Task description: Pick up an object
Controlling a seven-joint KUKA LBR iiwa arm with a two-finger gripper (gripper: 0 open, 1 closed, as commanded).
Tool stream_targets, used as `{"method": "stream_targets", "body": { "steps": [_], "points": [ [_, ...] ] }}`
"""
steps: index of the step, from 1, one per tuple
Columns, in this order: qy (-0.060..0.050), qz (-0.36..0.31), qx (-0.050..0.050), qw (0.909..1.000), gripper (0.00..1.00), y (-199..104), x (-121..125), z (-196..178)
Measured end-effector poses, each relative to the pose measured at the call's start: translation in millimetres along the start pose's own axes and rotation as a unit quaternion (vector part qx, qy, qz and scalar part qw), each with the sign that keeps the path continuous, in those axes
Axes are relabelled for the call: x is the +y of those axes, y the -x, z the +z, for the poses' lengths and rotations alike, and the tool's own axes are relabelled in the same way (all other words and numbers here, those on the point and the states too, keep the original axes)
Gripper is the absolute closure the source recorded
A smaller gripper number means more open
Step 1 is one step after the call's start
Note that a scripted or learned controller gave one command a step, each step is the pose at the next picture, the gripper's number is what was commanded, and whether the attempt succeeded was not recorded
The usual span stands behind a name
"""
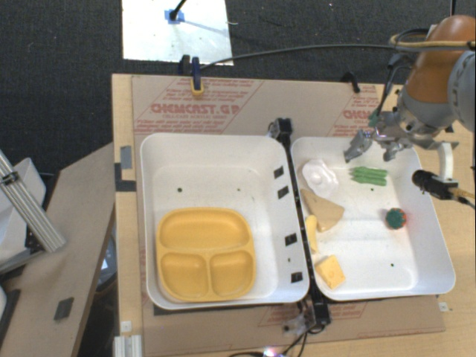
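The gripper (374,148) is seen spread apart and unladen above the right bin's (428,274) far edge. A green ridged piece (370,175) is found just below it, untouched, on the bin floor.

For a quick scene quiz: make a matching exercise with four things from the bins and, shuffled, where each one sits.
Things:
1. yellow divided tray
2. green object
3. small green-and-red ball
4. yellow block

Places:
A. right bin, near its front edge
B. left bin, front part
C. right bin, back part, just below the gripper
D. right bin, toward its right wall

Pairs: 1-B, 2-C, 3-D, 4-A
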State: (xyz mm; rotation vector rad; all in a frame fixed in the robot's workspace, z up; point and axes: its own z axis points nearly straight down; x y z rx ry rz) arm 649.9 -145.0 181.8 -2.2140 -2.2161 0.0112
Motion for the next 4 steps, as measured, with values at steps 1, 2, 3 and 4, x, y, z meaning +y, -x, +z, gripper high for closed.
{"method": "stream_targets", "body": {
  "steps": [1, 2, 3, 4],
  "points": [
    [0.007, -0.001, -0.001, 1.0, 0.0, 0, 3, -9],
    [0.005, -0.001, -0.001, 1.0, 0.0, 2, 7, 53],
    [0.01, -0.003, -0.003, 0.9999, 0.0, 2, 11, 94],
    [0.017, -0.003, -0.005, 0.9998, 1.0, 4, 14, 78]
  ]
}}
